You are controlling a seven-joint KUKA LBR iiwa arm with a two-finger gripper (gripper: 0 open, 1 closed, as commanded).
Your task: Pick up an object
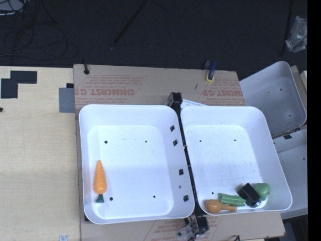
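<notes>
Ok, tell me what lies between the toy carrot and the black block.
In the camera view: bare white floor of the left bin, the black divider where the bins meet, then the green pod beside the black block. The toy carrot sits alone.

black block (249, 194) hides part of the green toy (261, 189).

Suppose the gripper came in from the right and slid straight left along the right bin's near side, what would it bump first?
Likely the light green toy in the right bin's near corner, then the black block lying against it. Height is unclear from above.
</notes>
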